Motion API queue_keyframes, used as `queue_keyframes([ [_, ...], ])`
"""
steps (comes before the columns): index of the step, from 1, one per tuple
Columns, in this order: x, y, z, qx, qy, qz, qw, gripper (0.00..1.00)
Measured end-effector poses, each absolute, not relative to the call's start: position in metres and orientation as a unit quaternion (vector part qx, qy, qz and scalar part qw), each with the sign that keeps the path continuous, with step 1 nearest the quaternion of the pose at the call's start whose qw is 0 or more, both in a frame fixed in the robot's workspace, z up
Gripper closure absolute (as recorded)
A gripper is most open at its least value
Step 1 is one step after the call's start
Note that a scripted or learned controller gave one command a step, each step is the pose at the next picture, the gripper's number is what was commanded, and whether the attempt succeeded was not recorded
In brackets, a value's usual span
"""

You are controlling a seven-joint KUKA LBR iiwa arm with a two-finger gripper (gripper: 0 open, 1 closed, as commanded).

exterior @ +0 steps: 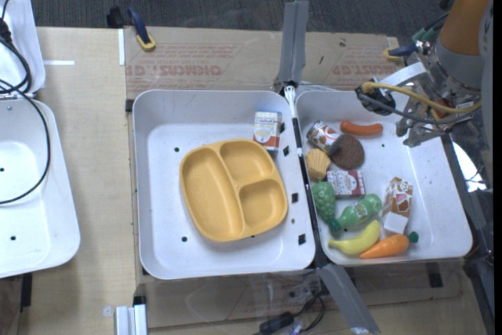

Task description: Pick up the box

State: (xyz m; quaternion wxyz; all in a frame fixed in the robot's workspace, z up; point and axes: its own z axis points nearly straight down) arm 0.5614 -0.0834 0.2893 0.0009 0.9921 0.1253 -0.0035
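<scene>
Two white bins sit side by side on the bench (86, 74). The left bin (157, 192) holds two things: one yellow three-compartment tray (233, 190) lying flat near the middle, and one small box (267, 129) standing at the far right corner, just beside the divider and apart from the tray.

The right bin (439, 208) holds a cluster of toy food toward its left and near side. Count: one orange sausage (361, 128) at the far side; one small can (321, 135); one dark brown round piece (347, 152); one tan ridged piece (317, 164); one flat red-and-white packet (346, 183); one carton (399, 198) to the right; two green items (323, 200), one beside the other; one banana (357, 240) and one carrot (386, 246) at the near edge, touching or nearly so.

The arm (469, 12) comes in from the right, over the far right corner of the right bin. The gripper (423, 133) hangs there amid yellow and black cabling; cannot tell whether it is open or closed. It is well apart from the box.
</scene>
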Motion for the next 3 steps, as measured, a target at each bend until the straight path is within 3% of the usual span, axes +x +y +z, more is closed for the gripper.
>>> queue_keyframes([
  [1, 0.562, -0.083, 0.294, 0.992, 0.129, -0.0084, 0.002, 1.00],
  [2, 0.562, -0.083, 0.294, 0.992, 0.128, -0.0085, 0.002, 0.00],
  [3, 0.558, -0.046, 0.188, 0.994, 0.109, -0.0044, 0.000, 0.00],
])
